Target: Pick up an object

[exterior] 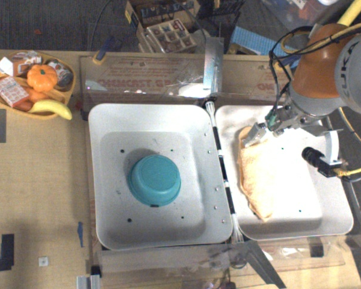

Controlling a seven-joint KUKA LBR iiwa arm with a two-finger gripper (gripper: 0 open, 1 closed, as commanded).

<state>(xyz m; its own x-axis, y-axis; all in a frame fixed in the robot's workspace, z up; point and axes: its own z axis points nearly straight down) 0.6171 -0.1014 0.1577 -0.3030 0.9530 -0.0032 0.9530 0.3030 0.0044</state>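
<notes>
Cloth (256, 176) of a pale tan colour lies in the right bin (331, 221), crumpled into a long and narrow shape along the left wall of this bin. Its surface looks soft and wrinkled, with folds running along its length, and its lower end is rounded and a little thicker. The upper end of the cloth rises to a point at the gripper (260, 132), which is low over the far left part of the right bin. The fingers seem to be closed on this raised corner, with the fabric pinched between them, though the tips are small and not fully clear. The grey arm (325, 71), with its orange band, comes in from the right side above the far edge of the bin. The left bin (108, 131) holds a teal bowl (155, 179), which is turned upside down near the middle of the floor, well apart from all four walls. On the far left corner of the bench (36, 191) stands a small basket (3, 95) with toy food: an orange pumpkin (42, 77), a yellow banana (51, 108) at its front edge, and some small printed boxes.
</notes>
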